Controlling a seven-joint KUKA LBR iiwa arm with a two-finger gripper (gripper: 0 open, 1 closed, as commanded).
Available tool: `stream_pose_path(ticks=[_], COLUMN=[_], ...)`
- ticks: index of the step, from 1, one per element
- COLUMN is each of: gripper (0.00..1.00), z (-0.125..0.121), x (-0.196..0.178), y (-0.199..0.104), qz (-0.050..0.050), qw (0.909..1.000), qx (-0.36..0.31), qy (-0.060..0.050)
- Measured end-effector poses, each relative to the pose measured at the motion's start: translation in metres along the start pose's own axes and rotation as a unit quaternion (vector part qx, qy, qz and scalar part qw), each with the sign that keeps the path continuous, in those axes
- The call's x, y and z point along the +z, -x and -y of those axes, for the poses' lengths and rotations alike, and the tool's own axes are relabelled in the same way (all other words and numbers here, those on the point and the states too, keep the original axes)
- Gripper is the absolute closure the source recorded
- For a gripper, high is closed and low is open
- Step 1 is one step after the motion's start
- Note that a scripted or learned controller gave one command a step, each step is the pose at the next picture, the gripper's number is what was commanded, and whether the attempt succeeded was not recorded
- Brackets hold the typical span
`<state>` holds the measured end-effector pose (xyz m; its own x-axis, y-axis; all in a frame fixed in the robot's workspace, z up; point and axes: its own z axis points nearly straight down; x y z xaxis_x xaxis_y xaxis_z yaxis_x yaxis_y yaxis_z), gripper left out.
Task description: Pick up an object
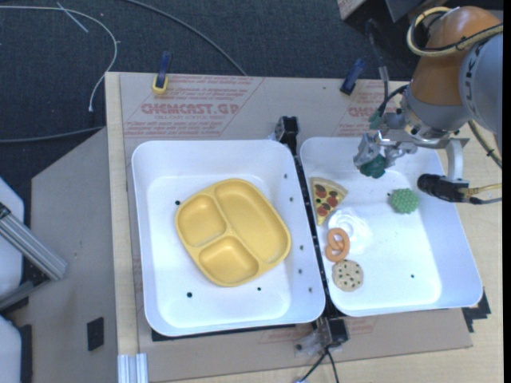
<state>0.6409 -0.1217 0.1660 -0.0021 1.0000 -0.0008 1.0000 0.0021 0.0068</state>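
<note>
My gripper hangs over the far left part of the right bin, reaching in from the right. A small dark green thing sits between its fingertips, a little above the bin floor. Lying in the right bin are a pizza slice, a pretzel, a round cookie and a knobbly light green ball. The ball lies just right of the gripper and nearer the front.
The left bin holds a yellow three-compartment tray. A black clamp sits at the far end of the wall between the bins. Blue clips stand on the cardboard's far edge.
</note>
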Motion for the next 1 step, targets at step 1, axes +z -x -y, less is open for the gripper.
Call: stream_pose_path(ticks=[1], gripper=[1.0], z=[-0.0007], x=[-0.0459], y=[0.0056], qz=[0.0], qw=[1.0], qx=[0.001], qy=[0.0])
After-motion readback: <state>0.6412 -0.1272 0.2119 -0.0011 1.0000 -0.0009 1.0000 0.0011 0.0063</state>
